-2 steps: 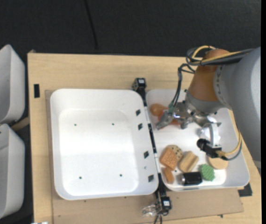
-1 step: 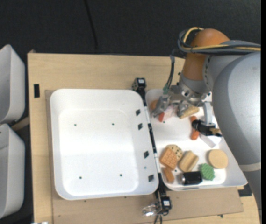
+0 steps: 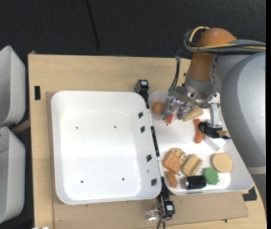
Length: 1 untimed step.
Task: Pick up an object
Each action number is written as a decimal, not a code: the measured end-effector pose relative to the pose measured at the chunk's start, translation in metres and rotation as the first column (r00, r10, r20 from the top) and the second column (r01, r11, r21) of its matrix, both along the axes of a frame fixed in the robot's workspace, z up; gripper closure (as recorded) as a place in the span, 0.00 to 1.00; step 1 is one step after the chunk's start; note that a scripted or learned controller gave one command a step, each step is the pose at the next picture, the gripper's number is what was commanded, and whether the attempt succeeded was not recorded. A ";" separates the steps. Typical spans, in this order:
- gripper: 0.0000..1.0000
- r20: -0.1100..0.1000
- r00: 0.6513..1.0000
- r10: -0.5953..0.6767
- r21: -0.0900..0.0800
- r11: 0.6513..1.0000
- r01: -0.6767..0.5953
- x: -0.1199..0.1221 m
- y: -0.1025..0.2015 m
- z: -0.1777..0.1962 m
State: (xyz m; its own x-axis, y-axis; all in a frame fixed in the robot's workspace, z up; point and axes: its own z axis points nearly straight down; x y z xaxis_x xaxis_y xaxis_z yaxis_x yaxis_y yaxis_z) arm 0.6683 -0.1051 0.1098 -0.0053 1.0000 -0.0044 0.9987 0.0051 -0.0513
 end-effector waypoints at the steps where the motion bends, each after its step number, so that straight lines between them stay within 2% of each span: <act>1: 1.00 0.054 0.999 -0.001 -0.001 1.000 0.001 0.022 0.064 0.098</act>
